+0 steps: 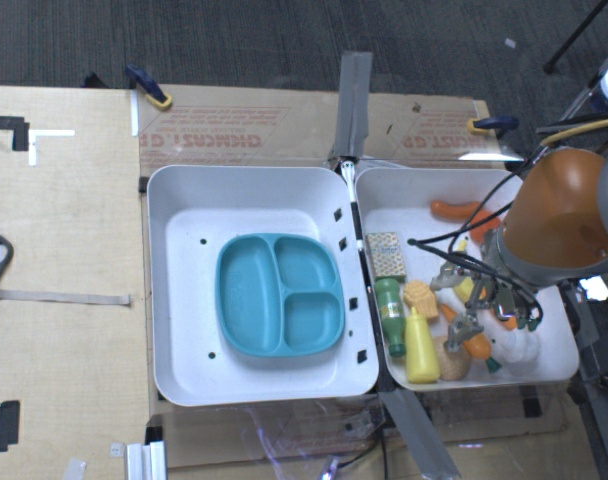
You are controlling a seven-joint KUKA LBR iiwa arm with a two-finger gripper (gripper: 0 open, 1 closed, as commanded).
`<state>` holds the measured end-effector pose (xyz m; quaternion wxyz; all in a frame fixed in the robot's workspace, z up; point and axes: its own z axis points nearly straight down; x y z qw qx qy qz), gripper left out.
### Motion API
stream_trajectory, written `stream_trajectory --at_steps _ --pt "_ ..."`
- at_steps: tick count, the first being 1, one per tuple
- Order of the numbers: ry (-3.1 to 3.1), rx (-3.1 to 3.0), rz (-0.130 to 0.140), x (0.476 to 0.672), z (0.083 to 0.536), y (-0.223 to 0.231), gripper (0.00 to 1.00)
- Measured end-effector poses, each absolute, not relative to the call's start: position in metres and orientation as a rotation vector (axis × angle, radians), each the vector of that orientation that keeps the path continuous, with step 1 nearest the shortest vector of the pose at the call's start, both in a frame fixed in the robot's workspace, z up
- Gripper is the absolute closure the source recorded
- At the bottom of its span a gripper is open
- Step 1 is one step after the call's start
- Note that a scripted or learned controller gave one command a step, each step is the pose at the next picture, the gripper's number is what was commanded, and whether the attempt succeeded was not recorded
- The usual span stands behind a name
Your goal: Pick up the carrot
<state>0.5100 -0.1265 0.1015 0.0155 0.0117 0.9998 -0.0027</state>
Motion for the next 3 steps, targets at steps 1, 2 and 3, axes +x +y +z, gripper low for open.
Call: stream_trajectory --at_steps 1,2,3 --pt "3.110 -0.257 -0.011 0.485 0.100 -0.128 0.00" --pt "3.105 -0.263 -0.014 0.488 0.110 -0.128 1.00" --pt "3.105 -0.262 -0.014 0.488 0.110 -0.128 0.00"
